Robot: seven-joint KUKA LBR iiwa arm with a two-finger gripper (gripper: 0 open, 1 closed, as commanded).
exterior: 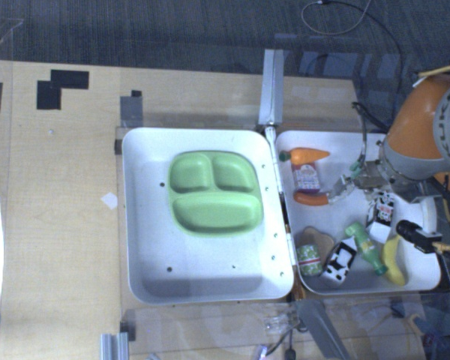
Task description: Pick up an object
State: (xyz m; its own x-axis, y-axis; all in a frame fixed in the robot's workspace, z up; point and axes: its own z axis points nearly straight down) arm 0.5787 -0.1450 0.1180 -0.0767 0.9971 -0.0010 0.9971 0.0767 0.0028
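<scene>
— Why is everything heaped in the one bin?

— Looks like a sorting setup to me. The right-hand shallow white bin [433, 280] holds all the small stuff, and the left-hand shallow white bin [146, 223] has just the green plastic divided plate [214, 191] lying flat in its middle. My guess is the plate is where things are meant to end up.

— And the arm?

— The grey arm with its orange band [424, 126] leans in from the right, over the far half of the cluttered bin. Its two-finger gripper [354, 177] hangs low, near the small orange-red sausage-shaped toy [310, 198] and the pink-labelled little packet [306, 176]. Whether it's clamped or spread, I can't tell from here; the metal is a blur against the white.

— Got anything?

— Nothing I can see in it. The orange plastic carrot with a green top [307, 155] sits by the far wall, the black-and-white cow-patterned toy [339, 262] near the front, the green plastic bottle [366, 248] and yellow toy banana [392, 259] beside it, touching or nearly so.

— So which will it take?

— I'd bet the sausage or the packet, being closest. They lie tight together, so it could nudge one while reaching for the other.
</scene>
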